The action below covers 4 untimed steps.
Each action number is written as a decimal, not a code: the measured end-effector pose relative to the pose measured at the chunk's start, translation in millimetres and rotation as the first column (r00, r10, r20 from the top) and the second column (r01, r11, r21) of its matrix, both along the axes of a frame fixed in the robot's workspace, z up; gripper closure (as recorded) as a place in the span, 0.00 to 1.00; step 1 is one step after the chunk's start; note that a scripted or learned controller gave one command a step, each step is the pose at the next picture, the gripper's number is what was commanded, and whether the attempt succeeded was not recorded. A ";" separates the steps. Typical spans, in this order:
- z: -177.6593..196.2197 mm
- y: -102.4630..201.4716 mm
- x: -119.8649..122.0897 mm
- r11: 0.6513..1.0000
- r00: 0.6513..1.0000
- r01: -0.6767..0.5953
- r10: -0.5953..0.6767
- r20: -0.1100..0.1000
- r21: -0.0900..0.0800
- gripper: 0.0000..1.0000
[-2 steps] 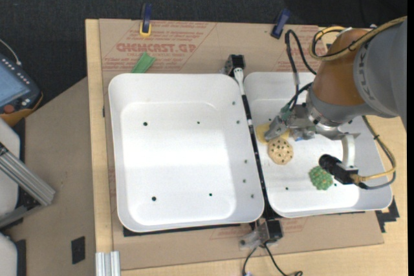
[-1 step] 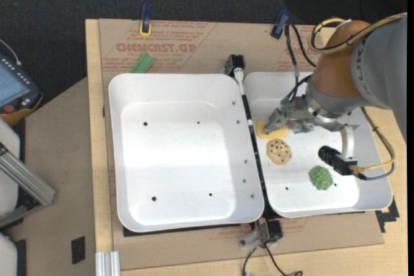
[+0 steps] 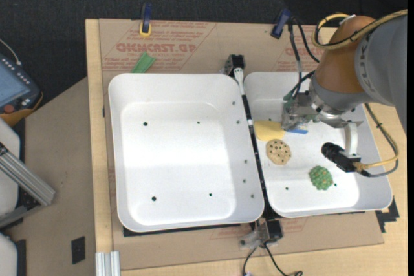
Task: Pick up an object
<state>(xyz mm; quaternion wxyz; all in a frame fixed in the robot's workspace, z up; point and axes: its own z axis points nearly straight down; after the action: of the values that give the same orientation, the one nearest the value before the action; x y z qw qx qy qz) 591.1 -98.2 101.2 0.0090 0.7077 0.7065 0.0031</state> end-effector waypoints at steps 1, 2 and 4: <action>89.5 94.4 -6.3 1.000 1.000 -0.012 0.012 -0.007 0.012 1.00; 119.5 18.7 -36.3 1.000 1.000 0.004 -0.004 -0.014 0.006 1.00; 168.9 84.8 -110.7 1.000 1.000 -0.011 0.011 -0.012 0.011 1.00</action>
<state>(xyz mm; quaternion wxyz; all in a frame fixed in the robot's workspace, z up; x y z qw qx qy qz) 480.4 -13.4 270.1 0.0011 0.7038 0.7104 0.0027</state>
